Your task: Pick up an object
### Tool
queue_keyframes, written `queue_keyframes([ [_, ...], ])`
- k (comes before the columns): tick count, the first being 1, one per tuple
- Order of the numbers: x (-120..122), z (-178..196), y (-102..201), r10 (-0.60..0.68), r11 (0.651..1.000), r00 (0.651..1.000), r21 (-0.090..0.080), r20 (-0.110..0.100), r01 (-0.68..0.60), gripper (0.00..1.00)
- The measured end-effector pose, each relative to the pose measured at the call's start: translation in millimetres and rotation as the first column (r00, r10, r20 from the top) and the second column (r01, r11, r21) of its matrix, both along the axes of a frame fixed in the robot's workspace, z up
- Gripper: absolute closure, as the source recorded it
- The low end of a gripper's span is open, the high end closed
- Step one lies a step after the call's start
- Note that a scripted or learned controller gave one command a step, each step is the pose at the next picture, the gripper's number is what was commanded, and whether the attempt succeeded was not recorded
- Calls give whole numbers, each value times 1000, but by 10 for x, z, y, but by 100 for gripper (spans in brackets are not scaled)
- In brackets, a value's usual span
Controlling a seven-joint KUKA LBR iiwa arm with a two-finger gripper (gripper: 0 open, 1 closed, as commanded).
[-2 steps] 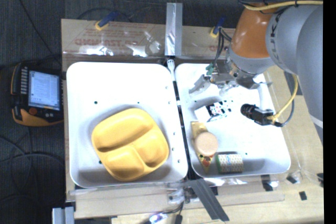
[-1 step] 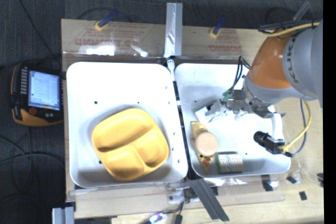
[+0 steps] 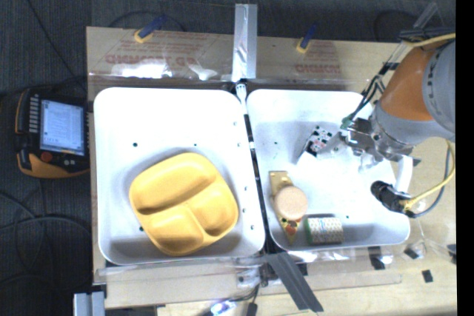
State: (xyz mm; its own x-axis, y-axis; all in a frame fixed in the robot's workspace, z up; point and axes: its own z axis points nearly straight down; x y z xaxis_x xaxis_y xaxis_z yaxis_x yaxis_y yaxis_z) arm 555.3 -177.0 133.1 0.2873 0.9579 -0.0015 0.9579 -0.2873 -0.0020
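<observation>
Pendant: a handheld control unit (image 3: 52, 131) lies on the floor, far to the gripper's left, outside both bins.
Left bin: the left bin (image 3: 111, 107) holds a yellow divided tray (image 3: 184, 201), well apart from the gripper, resting flat toward the near wall.
Divider: a metal strip (image 3: 245, 41) marks the seam between the bins.
Right bin: the right bin (image 3: 281, 103) is where the arm works.
Candidates: a wooden piece with a round top (image 3: 287, 203) and a small can (image 3: 324, 229) on its side lie below and left of the gripper, near the bin's lower wall; both look graspable.
Gripper: the gripper (image 3: 323, 141) sits low in the right bin; whether it is open or closed I cannot tell.
Arm: the arm (image 3: 415, 103) enters from the right, orange band above the wrist.
Judgement: nothing looks lifted yet.
</observation>
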Motion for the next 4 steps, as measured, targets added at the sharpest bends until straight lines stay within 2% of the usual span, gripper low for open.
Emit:
queue_keyframes([
  [1,713,-38,288,-114,993,993,-1,11,114,0],
  [2,431,127,-181,-294,956,956,-3,0,294,0],
  [3,1126,-142,449,-211,977,977,-4,0,211,0],
  [4,508,-340,-304,-199,980,980,13,20,199,0],
])
